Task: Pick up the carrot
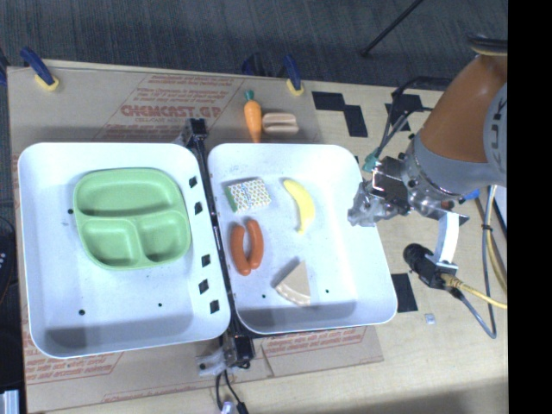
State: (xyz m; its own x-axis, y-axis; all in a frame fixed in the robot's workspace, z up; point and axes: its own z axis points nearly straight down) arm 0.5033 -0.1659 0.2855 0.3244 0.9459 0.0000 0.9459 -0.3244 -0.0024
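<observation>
Camera view, read from the left: the left bin (pixel 52 257) holds a green divided tray (pixel 131 216), which has no part in the job. Between the two bins runs a black clip strip (pixel 207 231).

Past the far rim of the right bin (pixel 366 266), out on the tabletop (pixel 388 369), lies the carrot (pixel 252 117), orange with a green top, its length pointing roughly away from the bins. Just beside it on its right sits a small bun-like toy (pixel 279 124), near or perhaps touching it.

Inside the right bin lie a checkered block (pixel 247 195), a pair of sausages (pixel 247 247), a banana (pixel 299 203) and a sandwich wedge (pixel 293 283).

At the right edge of that bin hangs the hand (pixel 366 207), well apart from the carrot; whether it is open or closed I cannot tell from this angle, and nothing shows in it.

The main risk, as I judge it, is confusion of targets. The sausages are orange-red and long, and they lie nearer to the hand, so a program keyed to colour and shape may go for them. A second risk is the carrot's place outside the bin: a reach planned for the bin's inside would miss it. Third, the bun-like toy crowds the carrot's right side, so a descent there may knock it or catch both. The carrot is rounded and may roll away under a glancing touch.
</observation>
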